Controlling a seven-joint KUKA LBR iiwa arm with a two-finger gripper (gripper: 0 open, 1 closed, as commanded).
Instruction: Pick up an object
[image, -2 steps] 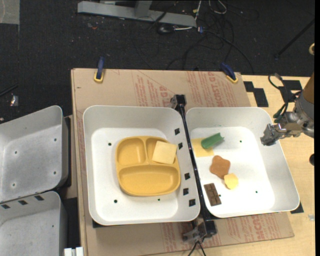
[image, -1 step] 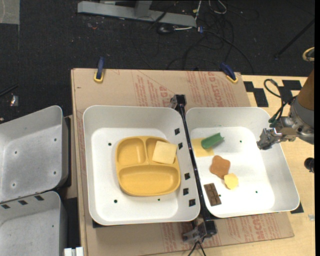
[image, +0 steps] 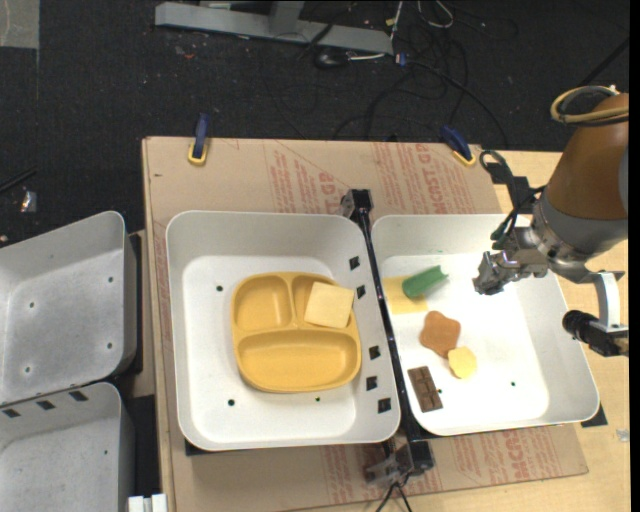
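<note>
While the gripper (image: 492, 276) hovers over the right bin (image: 560, 395), no object is yet picked up.

Seen from above, the arm's wrist hangs near the bin's 1 o'clock corner, and nothing visibly lies between its tips; how far they are spread I cannot tell at this slant. Candidates sit toward the bin's 9 o'clock side: a green block (image: 424, 281) closest, at about 9 o'clock from the gripper, then a brown piece (image: 439, 331) touching a small yellow piece (image: 462, 363) lower down, and a dark brown bar (image: 424, 387) at 7 o'clock. I judge this the approach step; the next move calls for centring over one item, likely the green block, and descending.
</note>
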